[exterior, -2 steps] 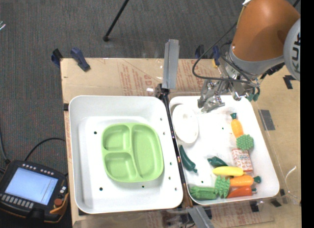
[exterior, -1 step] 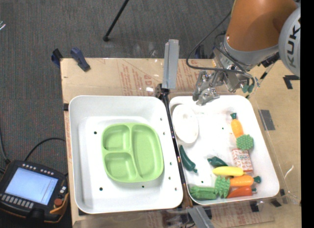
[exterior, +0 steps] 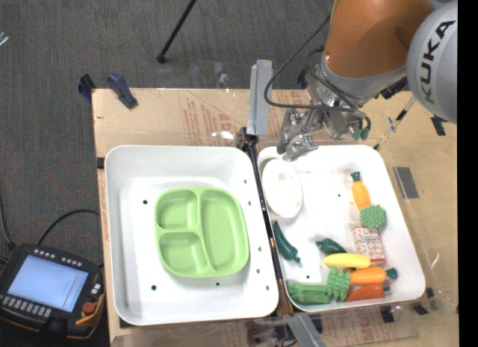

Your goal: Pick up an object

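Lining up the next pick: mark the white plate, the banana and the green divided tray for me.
white plate (exterior: 283, 189), camera view, middle of its face.
banana (exterior: 346, 260), camera view, middle of its yellow body.
green divided tray (exterior: 221, 227), camera view, floor of its large compartment.

green tray (exterior: 202, 232), yellow banana (exterior: 346, 260)

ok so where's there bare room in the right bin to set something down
Bare floor runs through the right bin middle, between the white plate and the carrot. The near end is crowded: banana, dark green pepper and other toys.
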Available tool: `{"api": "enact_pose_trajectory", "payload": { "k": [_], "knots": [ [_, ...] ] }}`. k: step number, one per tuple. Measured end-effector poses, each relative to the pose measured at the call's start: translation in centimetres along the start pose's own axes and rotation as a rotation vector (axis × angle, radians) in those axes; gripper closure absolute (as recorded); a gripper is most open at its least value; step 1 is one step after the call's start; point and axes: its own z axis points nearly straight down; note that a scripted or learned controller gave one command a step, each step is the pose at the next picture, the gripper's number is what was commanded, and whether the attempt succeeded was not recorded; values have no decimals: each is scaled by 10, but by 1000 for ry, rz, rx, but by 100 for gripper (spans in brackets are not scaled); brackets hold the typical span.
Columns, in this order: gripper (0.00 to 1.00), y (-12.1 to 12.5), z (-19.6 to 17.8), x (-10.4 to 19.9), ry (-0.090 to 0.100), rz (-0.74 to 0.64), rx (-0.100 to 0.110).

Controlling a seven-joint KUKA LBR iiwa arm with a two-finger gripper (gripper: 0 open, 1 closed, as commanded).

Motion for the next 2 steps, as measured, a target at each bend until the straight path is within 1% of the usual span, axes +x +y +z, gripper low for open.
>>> {"api": "enact_pose_trajectory", "payload": {
  "k": [1, 2],
  "knots": [
    [100, -58, -12, 71, 2, -219, 1],
    [100, -103, 144, 113, 9, -624, -8]
  ]
}}
